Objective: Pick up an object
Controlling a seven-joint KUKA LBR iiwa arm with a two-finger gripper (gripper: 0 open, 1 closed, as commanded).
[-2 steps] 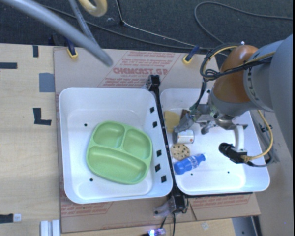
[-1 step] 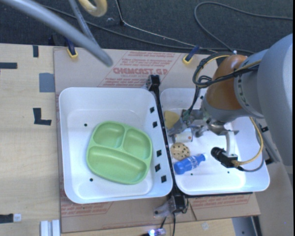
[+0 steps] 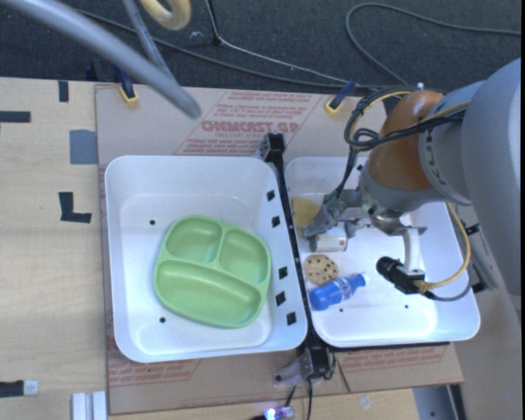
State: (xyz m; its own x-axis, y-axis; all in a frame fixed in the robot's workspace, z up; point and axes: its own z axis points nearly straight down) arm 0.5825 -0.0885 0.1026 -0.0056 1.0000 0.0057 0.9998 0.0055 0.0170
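Note:
The right bin [image 3: 437, 322] holds a round cookie [image 3: 320, 268], a small blue bottle [image 3: 336, 290] lying on its side, and a pale yellow piece [image 3: 304, 210] against its left wall. My gripper [image 3: 325, 232] is low in this bin, just above the cookie and right of the yellow piece. The grey arm with its orange band [image 3: 402, 138] reaches in from the right and covers the bin's upper part. Something whitish sits at the fingertips, but I cannot tell what it is or whether it is held.
The left bin [image 3: 127, 191] holds a green divided plate [image 3: 214, 270]. A black divider [image 3: 284, 234] runs between the bins. Black and yellow cables [image 3: 420, 283] hang off the wrist over the right bin. A grey pole [image 3: 96, 38] crosses the upper left.

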